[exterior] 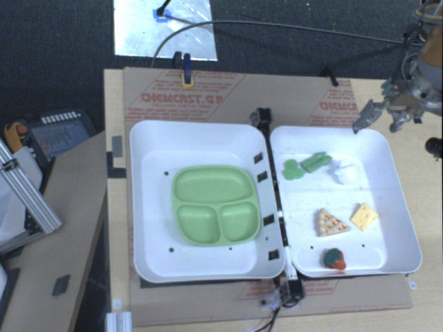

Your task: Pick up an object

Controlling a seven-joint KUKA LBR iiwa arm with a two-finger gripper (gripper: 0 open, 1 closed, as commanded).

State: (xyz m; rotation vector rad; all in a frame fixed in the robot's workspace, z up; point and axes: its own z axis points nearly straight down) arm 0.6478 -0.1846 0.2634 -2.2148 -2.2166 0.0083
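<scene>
The right bin (394,185) holds several small toys: a green vegetable piece (306,165), a white lump (344,172), a yellow cheese wedge (364,216), a tan pizza slice (331,223) and a red-and-green strawberry (334,259). My gripper (383,119) hangs above the bin's far right corner, over the cardboard edge. Its two fingers are spread open with nothing between them. It is well clear of every toy, and the white lump is the nearest.
The left bin (149,185) carries a green divided plate (213,205). A black hinge strip (271,185) runs between the bins. Cables cross the dark floor behind the bench, and a grey pendant (59,135) lies at the left.
</scene>
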